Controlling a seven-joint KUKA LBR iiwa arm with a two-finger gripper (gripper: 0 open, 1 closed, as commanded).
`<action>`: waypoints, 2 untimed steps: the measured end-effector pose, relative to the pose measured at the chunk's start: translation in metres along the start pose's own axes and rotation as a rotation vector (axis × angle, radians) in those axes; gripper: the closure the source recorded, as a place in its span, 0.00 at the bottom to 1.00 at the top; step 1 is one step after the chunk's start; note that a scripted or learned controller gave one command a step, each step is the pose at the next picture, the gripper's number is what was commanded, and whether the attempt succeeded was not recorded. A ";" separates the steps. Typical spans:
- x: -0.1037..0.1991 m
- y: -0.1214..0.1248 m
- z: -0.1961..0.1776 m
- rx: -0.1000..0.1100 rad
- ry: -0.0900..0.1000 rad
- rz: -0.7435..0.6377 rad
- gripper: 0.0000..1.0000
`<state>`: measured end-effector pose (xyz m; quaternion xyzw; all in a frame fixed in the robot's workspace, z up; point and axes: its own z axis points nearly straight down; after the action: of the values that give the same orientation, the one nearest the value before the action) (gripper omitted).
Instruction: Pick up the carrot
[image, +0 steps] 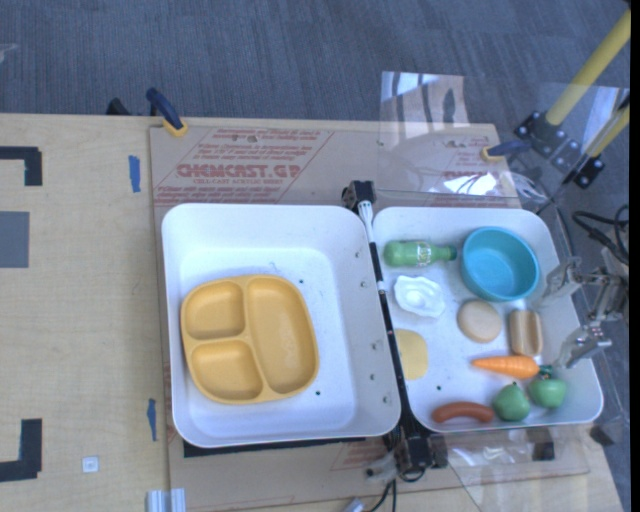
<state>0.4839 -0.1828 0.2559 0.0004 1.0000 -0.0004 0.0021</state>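
Grey carpet shows behind a pale wooden bench (70, 330), on which a printed cardboard sheet (240, 165) underlies two shallow white bins set side by side, their inner walls touching.

Left bin (300, 240): holds one yellow divided plate (250, 338), lying flat toward the near-left part of the floor, with bare floor along the far and right sides.

Right bin (450, 215): crowded.
- The carrot (508, 367) lies flat in the near-right part of this bin, roughly crosswise, with its pointed tip toward the left bin and its thick end toward the right wall. Nothing grips it or rests on it.
- A hot dog bun (524, 332) stands just behind it; the bun's near end meets or almost meets the carrot's thick end, and contact cannot be confirmed.
- Two green fruits (512, 402) (548, 391) sit just in front of the carrot, very close beneath its thick end.
- A red sausage (463, 411) lies near the front wall, apart from the carrot tip.
- A tan roll (480, 321) sits behind and left of the tip.
- A flat yellow disc (412, 353) lies by the inner wall.
- Farther back are a white moulded piece (418, 296), a green bottle (418, 253) on its side and a blue bowl (500, 265).

Clearance: bare floor lies off the carrot's tip, between disc, roll and sausage. The thick end is hemmed in by bun, fruits and the right wall.

Thin metal hardware (588, 310) stands just outside the right wall; its nature cannot be determined
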 end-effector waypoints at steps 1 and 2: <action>0.004 -0.017 0.016 -0.002 0.003 -0.215 0.00; -0.082 -0.040 -0.083 0.005 -0.008 -0.566 0.00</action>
<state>0.5657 -0.2228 0.3393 -0.2787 0.9604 -0.0033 0.0057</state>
